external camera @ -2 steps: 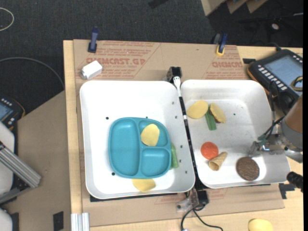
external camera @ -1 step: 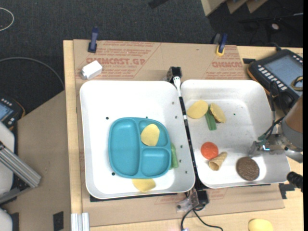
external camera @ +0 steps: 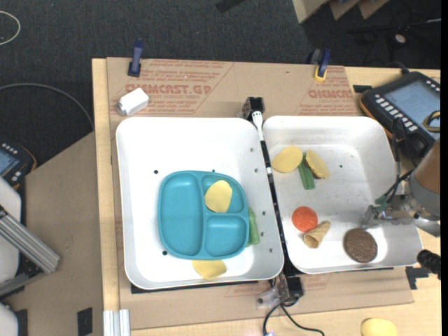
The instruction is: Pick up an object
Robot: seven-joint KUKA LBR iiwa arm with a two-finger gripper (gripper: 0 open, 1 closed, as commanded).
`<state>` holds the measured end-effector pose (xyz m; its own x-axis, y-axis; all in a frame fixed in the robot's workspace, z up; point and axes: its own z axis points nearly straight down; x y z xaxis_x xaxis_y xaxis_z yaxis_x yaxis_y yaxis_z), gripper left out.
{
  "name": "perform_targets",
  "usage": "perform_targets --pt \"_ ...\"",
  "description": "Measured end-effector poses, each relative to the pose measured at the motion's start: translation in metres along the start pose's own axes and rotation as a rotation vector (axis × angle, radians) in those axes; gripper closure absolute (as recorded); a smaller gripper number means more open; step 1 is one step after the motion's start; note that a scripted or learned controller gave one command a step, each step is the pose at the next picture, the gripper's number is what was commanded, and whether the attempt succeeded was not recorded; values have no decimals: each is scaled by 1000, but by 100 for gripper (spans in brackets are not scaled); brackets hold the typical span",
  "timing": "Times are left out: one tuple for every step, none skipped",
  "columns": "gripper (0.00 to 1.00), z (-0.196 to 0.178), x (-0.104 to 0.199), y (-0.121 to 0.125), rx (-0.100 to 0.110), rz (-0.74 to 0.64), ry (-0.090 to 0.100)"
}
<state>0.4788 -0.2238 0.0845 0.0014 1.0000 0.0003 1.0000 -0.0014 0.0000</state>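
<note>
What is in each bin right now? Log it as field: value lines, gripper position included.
left bin: blue divided tray holding a yellow piece; another yellow piece by the tray's near edge
right bin: two yellow pieces, green stick, orange ball, cone, brown disc
gripper: over the right bin's right side, just above the brown disc
held object: none visible

Both white bins (external camera: 140,187) look like smooth, slightly glossy plastic, and the blue divided tray (external camera: 183,219) like smooth matt plastic. The bench (external camera: 210,86) top appears to be pale, matt printed cardboard or board. The brown disc (external camera: 360,245) looks rough and dull.
</note>
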Motion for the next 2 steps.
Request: perform_targets --pt "100 -30 2 103 -12 -7 -4" --pt "100 -15 7 25 7 2 2"
